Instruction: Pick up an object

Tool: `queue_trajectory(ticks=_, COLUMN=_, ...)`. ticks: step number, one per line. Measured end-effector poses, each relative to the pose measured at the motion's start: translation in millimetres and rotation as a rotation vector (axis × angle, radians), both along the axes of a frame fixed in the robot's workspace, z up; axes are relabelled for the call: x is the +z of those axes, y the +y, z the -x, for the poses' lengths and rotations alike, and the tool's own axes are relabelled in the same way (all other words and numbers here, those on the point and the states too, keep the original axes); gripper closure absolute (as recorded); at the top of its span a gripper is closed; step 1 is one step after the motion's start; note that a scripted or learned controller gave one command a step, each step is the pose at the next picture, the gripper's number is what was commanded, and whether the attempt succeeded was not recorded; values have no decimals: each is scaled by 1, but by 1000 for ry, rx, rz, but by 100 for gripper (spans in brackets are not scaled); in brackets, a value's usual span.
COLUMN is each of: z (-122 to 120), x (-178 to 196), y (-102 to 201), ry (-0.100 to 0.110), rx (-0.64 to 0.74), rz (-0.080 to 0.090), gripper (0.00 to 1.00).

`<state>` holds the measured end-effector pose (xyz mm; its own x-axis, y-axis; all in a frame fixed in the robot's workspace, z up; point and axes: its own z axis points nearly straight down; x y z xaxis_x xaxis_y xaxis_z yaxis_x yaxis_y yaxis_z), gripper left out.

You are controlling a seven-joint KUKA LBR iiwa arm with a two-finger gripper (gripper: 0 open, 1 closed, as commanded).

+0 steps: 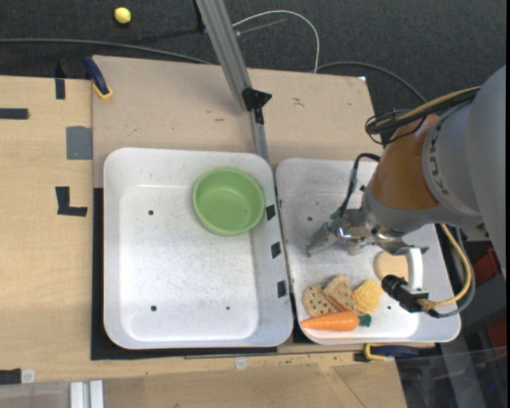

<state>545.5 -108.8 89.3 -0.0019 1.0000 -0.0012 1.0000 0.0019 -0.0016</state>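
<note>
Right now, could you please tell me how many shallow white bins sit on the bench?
2: the left shallow white bin holds a round green bowl; the right shallow white bin is partly covered by the arm.

Reaches in from the right edge as one thick grey robot arm (pixel 480 155), bulky upper segment filling the upper right corner. Narrows into an orange band (pixel 401 170) just above the wrist, then bends down and leftward. Ends in a small metallic two-finger gripper (pixel 316 243), tips pointing left and slightly down, fingers spread a little apart with nothing between them. Carries black cables looped along the wrist.
</note>
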Motion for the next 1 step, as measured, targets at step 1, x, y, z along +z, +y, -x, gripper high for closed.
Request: queue_trajectory(ticks=1, z=1, x=11, y=1, ry=3, rx=1, rz=-2, gripper=100)
